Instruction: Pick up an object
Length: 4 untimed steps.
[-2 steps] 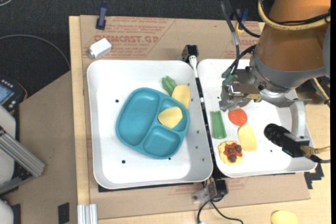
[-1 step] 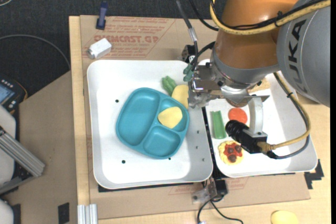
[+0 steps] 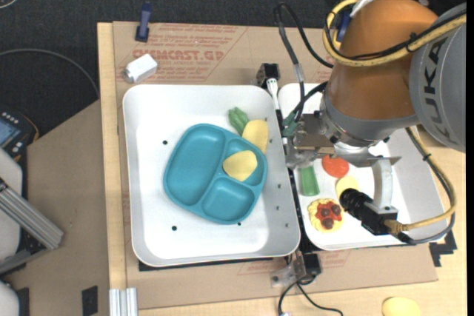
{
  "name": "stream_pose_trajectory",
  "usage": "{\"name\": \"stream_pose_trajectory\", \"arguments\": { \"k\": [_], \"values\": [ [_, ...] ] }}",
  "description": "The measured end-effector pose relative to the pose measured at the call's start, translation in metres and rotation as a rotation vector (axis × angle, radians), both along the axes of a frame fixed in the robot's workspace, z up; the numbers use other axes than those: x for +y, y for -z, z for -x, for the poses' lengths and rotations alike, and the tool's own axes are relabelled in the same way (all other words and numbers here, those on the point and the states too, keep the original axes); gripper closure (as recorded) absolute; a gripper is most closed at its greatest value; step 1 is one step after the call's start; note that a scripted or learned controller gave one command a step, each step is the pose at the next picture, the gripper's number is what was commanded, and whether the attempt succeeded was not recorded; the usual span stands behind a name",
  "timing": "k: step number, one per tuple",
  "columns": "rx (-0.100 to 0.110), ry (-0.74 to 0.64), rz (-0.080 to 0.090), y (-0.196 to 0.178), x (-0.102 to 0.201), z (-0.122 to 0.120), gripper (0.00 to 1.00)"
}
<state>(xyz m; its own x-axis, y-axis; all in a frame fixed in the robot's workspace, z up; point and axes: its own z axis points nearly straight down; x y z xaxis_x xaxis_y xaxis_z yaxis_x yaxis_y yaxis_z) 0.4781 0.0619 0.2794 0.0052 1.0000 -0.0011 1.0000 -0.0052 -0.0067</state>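
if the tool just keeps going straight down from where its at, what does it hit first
Likely the green block by the left wall of the right bin, with the orange-red piece beside it. The tool sits mostly hidden under the arm's wrist, so its height and exact line are unclear.

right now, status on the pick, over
Arm low over the right bin, pincer hidden under the wrist. Green piece, red piece, little pizza lying loose below it. Blue plate in the left bin.

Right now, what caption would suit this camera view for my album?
Grey-and-orange arm over the right bin of toy food; blue divided plate in the left bin.
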Motion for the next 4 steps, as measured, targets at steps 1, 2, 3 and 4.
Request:
{"name": "stream_pose_trajectory", "arguments": {
  "k": [1,2,3,4],
  "values": [
    [0.002,0.001,0.002,0.101,-0.051,-0.058,1.00],
    [-0.002,-0.009,-0.004,0.060,-0.017,0.002,1.00],
    [0.000,0.002,0.000,0.097,-0.065,0.000,1.00],
    [-0.021,-0.016,-0.006,-0.028,0.009,-0.003,1.00]
  ]
}}
